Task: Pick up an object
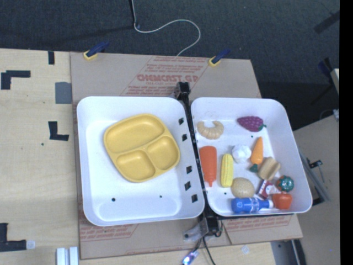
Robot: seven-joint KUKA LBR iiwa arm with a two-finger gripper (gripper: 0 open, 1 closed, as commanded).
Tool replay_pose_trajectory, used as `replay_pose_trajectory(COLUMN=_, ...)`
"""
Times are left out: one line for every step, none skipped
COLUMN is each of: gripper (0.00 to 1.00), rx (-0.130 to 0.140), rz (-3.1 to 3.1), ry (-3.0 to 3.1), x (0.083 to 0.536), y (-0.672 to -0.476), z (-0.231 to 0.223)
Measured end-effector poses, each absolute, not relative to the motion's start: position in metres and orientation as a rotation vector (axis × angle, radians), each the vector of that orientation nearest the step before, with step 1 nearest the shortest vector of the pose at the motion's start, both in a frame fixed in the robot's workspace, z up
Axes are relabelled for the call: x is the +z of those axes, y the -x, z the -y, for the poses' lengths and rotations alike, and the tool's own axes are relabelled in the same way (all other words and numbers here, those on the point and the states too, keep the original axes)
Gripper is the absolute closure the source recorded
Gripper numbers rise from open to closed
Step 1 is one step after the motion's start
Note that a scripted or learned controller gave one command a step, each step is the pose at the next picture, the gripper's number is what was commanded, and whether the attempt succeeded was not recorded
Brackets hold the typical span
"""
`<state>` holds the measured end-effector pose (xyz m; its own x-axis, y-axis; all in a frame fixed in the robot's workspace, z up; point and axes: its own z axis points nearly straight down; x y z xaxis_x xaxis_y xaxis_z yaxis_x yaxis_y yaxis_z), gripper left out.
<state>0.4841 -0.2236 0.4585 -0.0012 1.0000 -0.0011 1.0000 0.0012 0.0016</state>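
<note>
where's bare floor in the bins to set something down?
Left bin: wide bare strip along its near wall, below the yellow divided plate. Right bin: small gap at the far wall between the croissant and grapes. Crowded from the corn down to the blue bottle.

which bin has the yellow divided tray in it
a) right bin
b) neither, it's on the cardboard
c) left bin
c: the yellow divided tray lies inside the left bin, while the right bin holds the toy foods such as the purple grapes and corn cob.
</note>
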Motion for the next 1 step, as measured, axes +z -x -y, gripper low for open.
replay_pose_trajectory(gripper=1.00, rx=-0.004, rz=-2.223, ry=-2.224, x=0.4115, y=-0.4836, z=0.2236)
